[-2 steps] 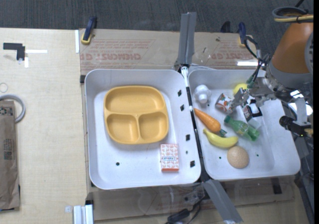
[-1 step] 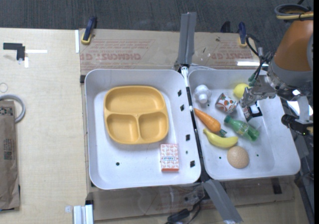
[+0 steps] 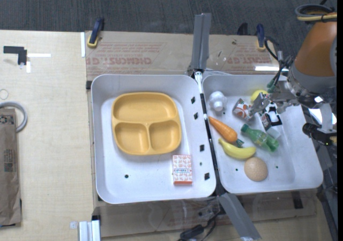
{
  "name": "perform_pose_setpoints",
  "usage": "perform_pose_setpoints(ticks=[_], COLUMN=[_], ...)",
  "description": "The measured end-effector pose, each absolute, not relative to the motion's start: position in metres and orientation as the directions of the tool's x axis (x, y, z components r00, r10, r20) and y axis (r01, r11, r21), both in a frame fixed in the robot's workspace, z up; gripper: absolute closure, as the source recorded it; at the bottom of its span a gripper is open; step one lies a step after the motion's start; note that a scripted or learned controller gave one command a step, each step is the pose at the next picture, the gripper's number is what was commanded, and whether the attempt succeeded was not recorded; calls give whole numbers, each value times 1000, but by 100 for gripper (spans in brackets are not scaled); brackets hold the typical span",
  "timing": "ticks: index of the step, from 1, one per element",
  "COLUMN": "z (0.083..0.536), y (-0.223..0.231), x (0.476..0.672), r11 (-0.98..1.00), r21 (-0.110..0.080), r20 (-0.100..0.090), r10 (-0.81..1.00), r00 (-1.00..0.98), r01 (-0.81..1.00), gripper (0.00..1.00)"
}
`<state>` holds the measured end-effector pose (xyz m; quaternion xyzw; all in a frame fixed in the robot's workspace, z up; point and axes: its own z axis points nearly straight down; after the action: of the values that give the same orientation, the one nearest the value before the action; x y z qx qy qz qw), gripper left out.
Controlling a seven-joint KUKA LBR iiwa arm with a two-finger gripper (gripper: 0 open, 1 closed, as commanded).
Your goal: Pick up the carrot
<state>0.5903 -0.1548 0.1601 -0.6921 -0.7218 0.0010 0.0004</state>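
Observation:
The orange carrot (image 3: pixel 222 129) lies slanted in the right bin (image 3: pixel 300 178), close to that bin's left wall, its green end touching a yellow banana (image 3: pixel 238 151). My gripper (image 3: pixel 266 110) hangs over the upper middle of the same bin, to the right of the carrot and a little farther back. It sits above a green bottle (image 3: pixel 260 136) and beside a small red and white can (image 3: pixel 241 109). Nothing of the carrot is under it.
The right bin also holds a beige egg (image 3: pixel 256 170), a silvery round object (image 3: pixel 217 100) and a yellow item (image 3: pixel 259 95) behind the gripper. The left bin (image 3: pixel 102 143) contains a yellow divided plate (image 3: pixel 146 123) and a small red box (image 3: pixel 183 169).

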Motion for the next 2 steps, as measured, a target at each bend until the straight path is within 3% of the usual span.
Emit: perform_pose_setpoints(ticks=[1, 2], z=[131, 191], y=[-103, -44], x=[545, 485], r11=[390, 394], r21=[-2, -1], r20=[1, 0], r10=[921, 919], r00=[-390, -394], r01=[921, 919], gripper=[0, 0])
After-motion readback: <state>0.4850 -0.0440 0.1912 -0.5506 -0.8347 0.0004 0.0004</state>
